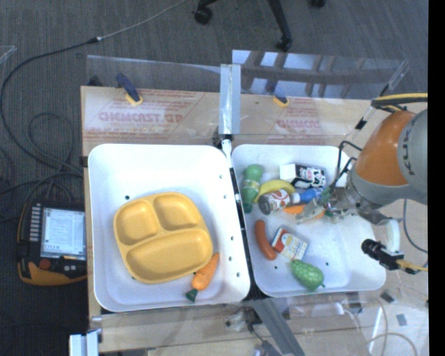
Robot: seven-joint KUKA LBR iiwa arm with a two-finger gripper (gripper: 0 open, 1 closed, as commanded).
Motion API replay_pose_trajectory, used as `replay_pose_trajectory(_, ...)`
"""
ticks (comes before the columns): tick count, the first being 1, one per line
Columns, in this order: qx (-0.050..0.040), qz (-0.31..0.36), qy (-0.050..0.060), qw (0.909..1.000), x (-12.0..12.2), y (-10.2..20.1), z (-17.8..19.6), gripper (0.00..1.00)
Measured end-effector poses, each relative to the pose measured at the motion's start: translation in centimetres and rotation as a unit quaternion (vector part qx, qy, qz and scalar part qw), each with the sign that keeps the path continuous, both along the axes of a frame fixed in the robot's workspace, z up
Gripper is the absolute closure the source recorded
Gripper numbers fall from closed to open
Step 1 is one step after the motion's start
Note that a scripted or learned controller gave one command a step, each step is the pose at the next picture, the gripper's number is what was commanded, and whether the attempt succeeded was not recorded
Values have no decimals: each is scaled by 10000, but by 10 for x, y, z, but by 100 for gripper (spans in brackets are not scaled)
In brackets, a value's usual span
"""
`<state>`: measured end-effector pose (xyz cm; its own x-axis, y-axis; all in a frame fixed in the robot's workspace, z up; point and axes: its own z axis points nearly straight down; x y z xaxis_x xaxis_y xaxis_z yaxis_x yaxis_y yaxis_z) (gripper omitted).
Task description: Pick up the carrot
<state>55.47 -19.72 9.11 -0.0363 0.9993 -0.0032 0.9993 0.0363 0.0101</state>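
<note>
I see the carrot (205, 272) in the left bin (104, 229), touching the yellow tray (163, 236). In the right bin (348, 268), clutter hides my gripper (327, 208); I can't tell its state.

Carrot (205, 274) wedged between yellow tray (163, 236) and bin wall (240, 281).

A robotics lab or test room — a plywood bench (160, 115) on grey carpet (42, 90), loose cables (49, 49) trailing across the floor, an office chair's wheeled base (278, 17) beyond the bench's far edge, and a handheld control pendant (52, 243) lying off its left edge.
</note>
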Motion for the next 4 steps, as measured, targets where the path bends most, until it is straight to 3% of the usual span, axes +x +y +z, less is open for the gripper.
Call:
replay_pose_trajectory(1, 1, 140, 43, 9999, 79, 4, 34, 0)
replay_pose_trajectory(2, -35, 703, -13, 9975, 35, 27, 0, 0)
replay_pose_trajectory(3, 3, 2466, 54, 9691, -13, 10, 62, 0)
replay_pose_trajectory(4, -17, 1511, 6, 9885, 33, 15, 0, 0)
